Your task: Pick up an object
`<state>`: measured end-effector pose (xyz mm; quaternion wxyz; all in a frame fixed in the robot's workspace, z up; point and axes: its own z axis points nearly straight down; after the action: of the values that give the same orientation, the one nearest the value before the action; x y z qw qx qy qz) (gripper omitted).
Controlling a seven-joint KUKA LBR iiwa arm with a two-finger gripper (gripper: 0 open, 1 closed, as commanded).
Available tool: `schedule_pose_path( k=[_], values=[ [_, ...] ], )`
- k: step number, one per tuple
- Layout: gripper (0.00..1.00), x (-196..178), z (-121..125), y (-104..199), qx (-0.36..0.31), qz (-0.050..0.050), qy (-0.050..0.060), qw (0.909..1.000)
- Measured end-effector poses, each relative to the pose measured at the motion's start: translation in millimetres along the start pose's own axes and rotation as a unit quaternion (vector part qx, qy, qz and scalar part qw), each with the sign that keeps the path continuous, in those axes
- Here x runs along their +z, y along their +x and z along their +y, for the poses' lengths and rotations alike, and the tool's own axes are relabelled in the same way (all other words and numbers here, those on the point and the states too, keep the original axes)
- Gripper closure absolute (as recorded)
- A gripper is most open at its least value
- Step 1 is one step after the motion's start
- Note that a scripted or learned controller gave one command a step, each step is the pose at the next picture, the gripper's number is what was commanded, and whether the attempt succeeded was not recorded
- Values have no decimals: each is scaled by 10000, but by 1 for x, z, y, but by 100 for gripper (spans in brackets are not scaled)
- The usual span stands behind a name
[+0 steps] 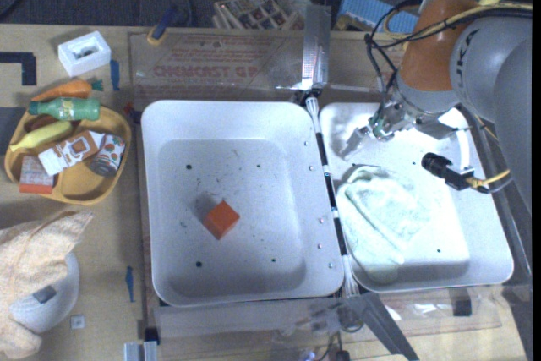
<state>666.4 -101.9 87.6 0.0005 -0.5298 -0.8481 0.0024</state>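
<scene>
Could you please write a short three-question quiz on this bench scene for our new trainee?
1. True or false: the orange block lies in the right bin.
2. Which bin is the gripper over?
A. left bin
B. right bin
3. Fill in: the crumpled pale cloth lies in the ___ bin.

Key: 1 false, it lies in the left bin; 2 B; 3 right.

Slanted overhead view of both bins (228, 116)
</scene>
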Motion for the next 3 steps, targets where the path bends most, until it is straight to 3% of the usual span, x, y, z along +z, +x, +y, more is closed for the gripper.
schedule_pose_path(
  k=[1,2,3],
  values=[
    [0,-33,-65,25,223,7,-30,9997],
    [0,-3,-81,42,-372,-24,-81,9993],
    [0,-3,-35,11,1170,-21,-76,9931]
  ],
)
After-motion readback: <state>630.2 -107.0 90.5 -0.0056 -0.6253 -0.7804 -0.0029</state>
